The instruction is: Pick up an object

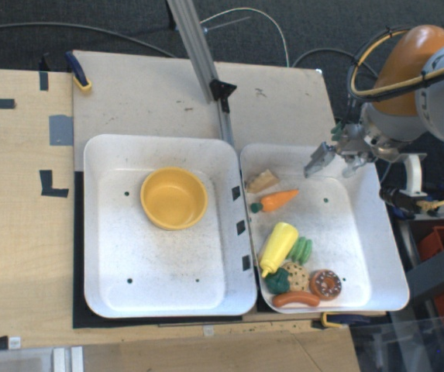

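The right bin [361,231] holds several toy foods: a tan bread piece [261,181], an orange carrot [277,201], a yellow corn-like piece [278,247], a green piece [302,249], a brown donut [325,284] and a red sausage [296,300]. My gripper [336,163] hangs over the bin's far right corner, fingers spread and pointing down, with nothing between them. It stands to the right of the bread and carrot, apart from both.
The left bin [113,231] bears a yellow bowl [174,198]. A grey metal pole [198,45] slants down to the divide between the bins. Cables [245,18] lie on the dark floor behind the bench.
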